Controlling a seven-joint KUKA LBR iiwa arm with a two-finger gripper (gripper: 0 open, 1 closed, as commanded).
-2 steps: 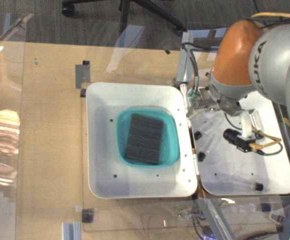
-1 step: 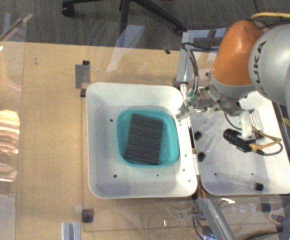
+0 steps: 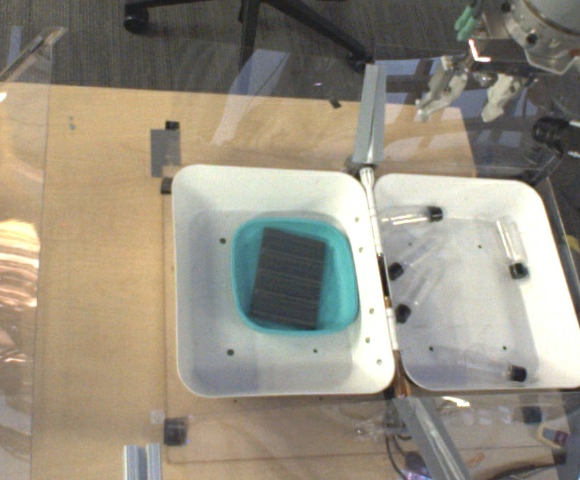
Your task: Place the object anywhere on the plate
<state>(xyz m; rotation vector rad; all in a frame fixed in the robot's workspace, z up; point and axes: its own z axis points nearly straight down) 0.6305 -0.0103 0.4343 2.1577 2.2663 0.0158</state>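
A dark grey ribbed block (image 3: 290,278) lies on the teal plate (image 3: 343,268) in the left bin (image 3: 200,298). My gripper (image 3: 467,93) hangs high above the far edge of the right bin (image 3: 560,268), well away from the plate. Its two pale fingers (image 3: 438,90) stand apart with nothing between them.
The right bin holds several clear tubes with black caps (image 3: 410,214), (image 3: 511,246), (image 3: 480,364). A metal post (image 3: 368,118) rises behind the seam between the bins. An office chair base (image 3: 260,3) stands on the floor beyond the bench.
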